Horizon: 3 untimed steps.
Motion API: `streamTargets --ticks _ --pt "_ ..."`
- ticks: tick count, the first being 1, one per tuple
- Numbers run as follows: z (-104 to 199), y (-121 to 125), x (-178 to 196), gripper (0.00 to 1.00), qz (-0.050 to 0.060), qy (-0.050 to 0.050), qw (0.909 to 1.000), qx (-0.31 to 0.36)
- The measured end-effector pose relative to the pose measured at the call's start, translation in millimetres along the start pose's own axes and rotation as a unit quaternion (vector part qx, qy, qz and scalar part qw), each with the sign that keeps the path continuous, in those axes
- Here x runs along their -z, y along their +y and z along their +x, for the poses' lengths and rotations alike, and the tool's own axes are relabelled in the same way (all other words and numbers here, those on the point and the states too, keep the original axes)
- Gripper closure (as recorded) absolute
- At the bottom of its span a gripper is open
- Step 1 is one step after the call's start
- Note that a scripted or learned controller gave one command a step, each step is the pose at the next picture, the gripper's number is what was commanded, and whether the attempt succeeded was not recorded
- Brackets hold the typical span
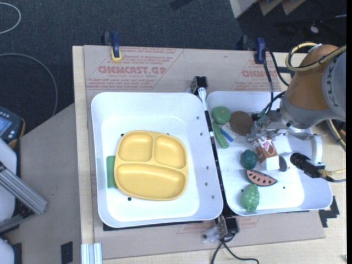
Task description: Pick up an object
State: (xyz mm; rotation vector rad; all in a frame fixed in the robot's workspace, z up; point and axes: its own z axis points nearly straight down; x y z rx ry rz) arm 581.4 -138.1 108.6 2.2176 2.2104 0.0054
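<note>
My gripper [265, 132] hangs low over the middle of the right bin [313, 194], under the grey and orange arm [311, 89]. Directly below it lies a small red and white carton [268, 149]. A brown round toy [240, 122] sits just to its left, with a teal ball [248, 159] in front of that. A watermelon slice [261, 177] and a green bumpy toy [250, 198] lie nearer the bin's front. At the bin's back left are a green round toy [221, 114] and a green stick [222, 136].
The left bin [110, 114] holds a yellow divided plate [152, 165] with a green piece [110, 171] poking out at its left. A black part [304, 165] of the arm reaches over the right bin's right side. Cables run behind the arm.
</note>
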Motion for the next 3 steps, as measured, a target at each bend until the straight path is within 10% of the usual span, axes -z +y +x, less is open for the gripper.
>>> streamTargets --ticks 1,2,3 --pt "60.0 -87.1 78.7 1.00 0.010 0.005 0.9999 0.003" --pt "126.3 -103.1 77.4 1.00 0.008 0.004 1.0000 0.004" --pt "153.5 -99.1 191.4 1.00 -0.002 0.003 1.0000 0.004"
